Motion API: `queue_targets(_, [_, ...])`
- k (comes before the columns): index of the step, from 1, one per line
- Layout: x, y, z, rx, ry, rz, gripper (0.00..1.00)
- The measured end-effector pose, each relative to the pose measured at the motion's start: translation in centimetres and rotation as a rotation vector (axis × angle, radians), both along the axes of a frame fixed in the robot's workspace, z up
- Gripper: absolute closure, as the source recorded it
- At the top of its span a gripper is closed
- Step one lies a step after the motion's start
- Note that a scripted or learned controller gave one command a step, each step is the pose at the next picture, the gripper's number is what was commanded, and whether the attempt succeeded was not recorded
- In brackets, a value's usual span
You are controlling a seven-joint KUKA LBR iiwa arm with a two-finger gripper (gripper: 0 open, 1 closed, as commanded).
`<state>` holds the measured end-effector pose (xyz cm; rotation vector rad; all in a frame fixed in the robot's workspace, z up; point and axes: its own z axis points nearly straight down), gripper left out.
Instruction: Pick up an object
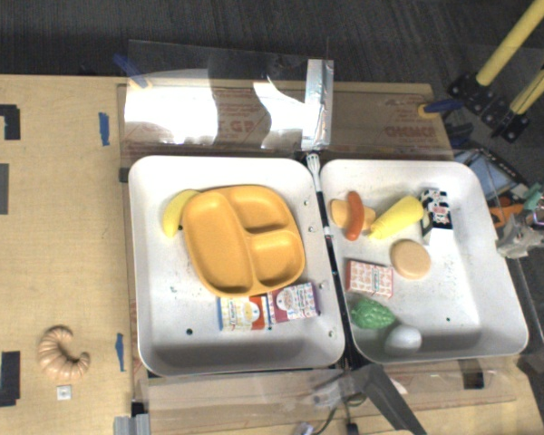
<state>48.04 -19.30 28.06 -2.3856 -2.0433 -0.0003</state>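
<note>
What seems the gripper (523, 234) sits just outside its nearer bin (506, 275), grip unreadable, tan disc (410, 259) closest ahead

tray (245, 238) orange | banana (172, 214) yellow | bins (154, 188) white | leafy toy (373, 314) green

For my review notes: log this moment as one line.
left bin: orange tray, banana | right bin: green toy | nothing lifted

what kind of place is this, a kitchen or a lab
Most likely a robotics lab bench, not a kitchen: two white bins of toy food such as a banana, a taped cardboard-covered bench, and grey carpet beyond.
</note>
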Motion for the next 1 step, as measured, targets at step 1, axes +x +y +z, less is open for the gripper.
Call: queue_targets(1, [-0.38, -1.77, -14.22, 0.002, 0.009, -0.032, 1.00])
